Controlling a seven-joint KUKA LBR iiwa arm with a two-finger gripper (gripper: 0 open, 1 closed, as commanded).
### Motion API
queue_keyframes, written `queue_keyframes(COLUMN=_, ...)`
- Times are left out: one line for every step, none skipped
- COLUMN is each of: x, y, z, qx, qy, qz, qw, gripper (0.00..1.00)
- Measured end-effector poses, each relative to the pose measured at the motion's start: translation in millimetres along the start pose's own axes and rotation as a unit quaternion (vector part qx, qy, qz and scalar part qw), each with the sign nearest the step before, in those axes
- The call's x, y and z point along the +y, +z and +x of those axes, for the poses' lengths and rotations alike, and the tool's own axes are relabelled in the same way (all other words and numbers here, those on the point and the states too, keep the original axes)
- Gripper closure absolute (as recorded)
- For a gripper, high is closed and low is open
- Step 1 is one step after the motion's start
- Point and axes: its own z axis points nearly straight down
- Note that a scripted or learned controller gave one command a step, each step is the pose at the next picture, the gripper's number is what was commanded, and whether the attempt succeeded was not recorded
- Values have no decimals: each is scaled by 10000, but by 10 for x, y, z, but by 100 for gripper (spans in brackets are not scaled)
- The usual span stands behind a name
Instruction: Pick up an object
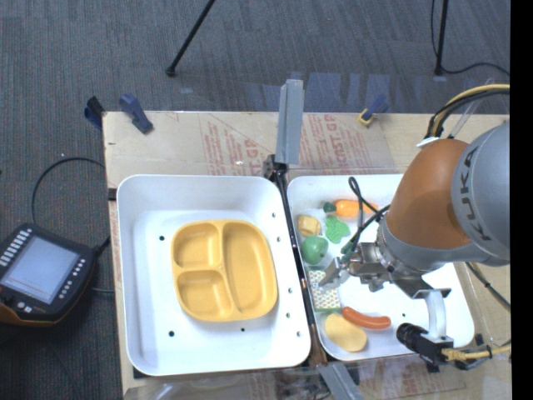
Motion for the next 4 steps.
queue_keyframes(x=-38, y=-48, z=20, qx=-3, qy=1440, qz=-1, qw=9896, gripper=0)
queue_keyframes(x=-38, y=-47, z=20, qx=-3, qy=1438, qz=0, qw=9896, gripper=0)
queue_keyframes(x=-48, y=-160, z=269, qx=-4, qy=2431, qz=-1, qw=9700, gripper=0)
queue_keyframes(x=469, y=-2, z=-233, qx=-7, qy=1413, qz=-1, qw=9900, gripper=0)
